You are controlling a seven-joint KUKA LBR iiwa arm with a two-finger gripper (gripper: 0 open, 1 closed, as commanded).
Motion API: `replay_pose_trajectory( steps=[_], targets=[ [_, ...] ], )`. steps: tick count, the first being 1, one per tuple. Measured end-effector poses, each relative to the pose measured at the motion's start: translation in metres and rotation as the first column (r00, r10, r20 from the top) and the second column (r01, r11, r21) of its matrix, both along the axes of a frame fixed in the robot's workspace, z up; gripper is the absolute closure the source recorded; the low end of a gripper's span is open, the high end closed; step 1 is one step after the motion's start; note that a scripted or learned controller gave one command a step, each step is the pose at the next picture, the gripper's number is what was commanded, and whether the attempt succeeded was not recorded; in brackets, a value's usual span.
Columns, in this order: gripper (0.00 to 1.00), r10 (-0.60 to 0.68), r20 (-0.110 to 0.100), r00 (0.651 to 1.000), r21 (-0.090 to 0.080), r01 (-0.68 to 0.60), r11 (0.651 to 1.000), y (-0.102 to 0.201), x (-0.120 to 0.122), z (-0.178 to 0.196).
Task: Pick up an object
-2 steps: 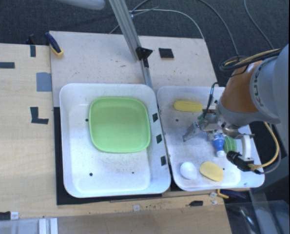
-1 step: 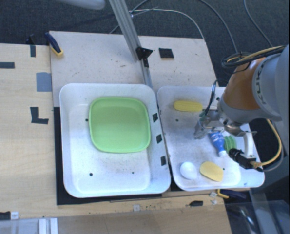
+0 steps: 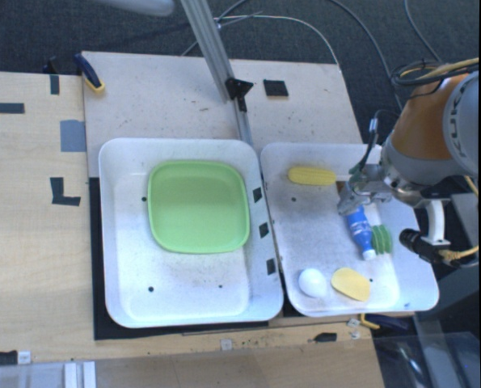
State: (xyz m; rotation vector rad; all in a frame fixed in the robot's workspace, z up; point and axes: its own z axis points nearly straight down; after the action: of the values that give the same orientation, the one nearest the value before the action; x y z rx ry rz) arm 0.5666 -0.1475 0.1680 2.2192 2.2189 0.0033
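We take the blue tube (image 3: 358,231) as our landmark: it lies in the right bin (image 3: 305,217), roughly midway down its right half, with its long axis running from upper left to lower right and a white cap at its lower end. Touching its right side is a small green object (image 3: 381,238). Above and to the left of the tube, near the bin's top wall, lies a yellow corn cob (image 3: 311,176). Below the tube, near the bin's bottom wall, sit a yellow wedge-shaped piece (image 3: 351,284) and, further left of that, a white egg (image 3: 311,282). Well to the left of the tube, in the left bin (image 3: 119,241), rests a green plate (image 3: 199,206).

The gripper (image 3: 358,196) hangs directly over the tube's upper end, with the grey and orange arm (image 3: 426,128) reaching in from the tube's upper right. From this angle the wrist body hides the tips, so we cannot tell whether the pincer is spread or pressed together, and we see nothing lifted clear of the bin floor.

We judge the step in hand to be the descent or the grasp itself, with the tube as the likely target; the task's object is not yet picked. The next move, as we read it, calls for closing across the tube's narrow width and then lifting straight up. The green object pressed against the tube could get in the way, and a smooth round tube may slip out.
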Motion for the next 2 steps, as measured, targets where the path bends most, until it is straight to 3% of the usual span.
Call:
replay_pose_trajectory(
  steps=[2],
  targets=[
    [1.0, 0.001, 0.0, 1.0, 0.0, -0.001, 1.0, 0.004, -0.005, 0.095]
  ],
)
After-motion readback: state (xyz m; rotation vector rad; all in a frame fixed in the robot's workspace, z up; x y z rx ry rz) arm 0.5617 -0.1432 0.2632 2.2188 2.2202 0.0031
